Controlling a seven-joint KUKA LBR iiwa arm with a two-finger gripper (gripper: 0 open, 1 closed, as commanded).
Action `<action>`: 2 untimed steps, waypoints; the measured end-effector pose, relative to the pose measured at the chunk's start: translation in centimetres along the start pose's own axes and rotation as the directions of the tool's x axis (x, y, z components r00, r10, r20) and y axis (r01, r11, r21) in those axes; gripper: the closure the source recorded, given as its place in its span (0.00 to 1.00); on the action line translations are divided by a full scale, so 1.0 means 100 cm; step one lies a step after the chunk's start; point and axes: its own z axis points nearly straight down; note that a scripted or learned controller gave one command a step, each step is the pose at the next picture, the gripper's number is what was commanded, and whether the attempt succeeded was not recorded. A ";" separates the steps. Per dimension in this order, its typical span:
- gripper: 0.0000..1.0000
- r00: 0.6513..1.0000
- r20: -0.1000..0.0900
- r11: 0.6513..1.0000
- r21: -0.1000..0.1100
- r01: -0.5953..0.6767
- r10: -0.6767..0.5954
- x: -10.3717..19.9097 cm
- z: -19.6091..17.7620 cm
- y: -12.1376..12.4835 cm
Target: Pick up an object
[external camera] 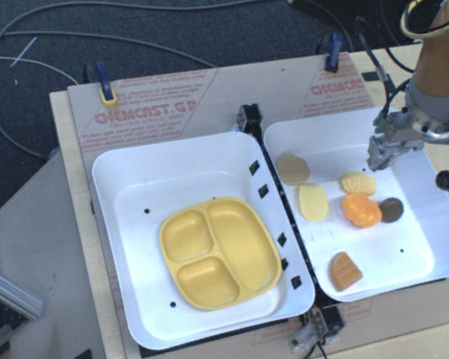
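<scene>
Nearest you, at the front edge of the counter, a metal clip sits where the two bins meet. Just behind it in the right bin you have a brown wedge-shaped piece lying alone near the front wall. In the left bin a yellow divided tray lies flat, slightly turned, with three compartments, taking up the middle of that bin.

Further back in the right bin you will find a cluster: an orange round piece touching a dark brown round piece on its right, with a ridged yellow piece just behind the orange one. To the left of these, a pale yellow oval lies near the dividing wall, and a tan oval sits just behind it.

The hand hangs over the back right part of the right bin, just beside and above the ridged yellow piece. You cannot tell from this angle whether it is spread or closed, and nothing is visibly gripped.

At the far edge of the counter, a blue clamp and a second blue clamp grip the board, with cables on the dark floor behind.
</scene>
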 end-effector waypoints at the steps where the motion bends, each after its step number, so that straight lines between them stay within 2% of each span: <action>1: 1.00 1.000 0.001 1.000 -0.004 0.001 -0.001 0.003 -0.054 0.012; 2: 1.00 1.000 0.001 1.000 -0.003 0.000 0.000 -0.003 -0.117 0.012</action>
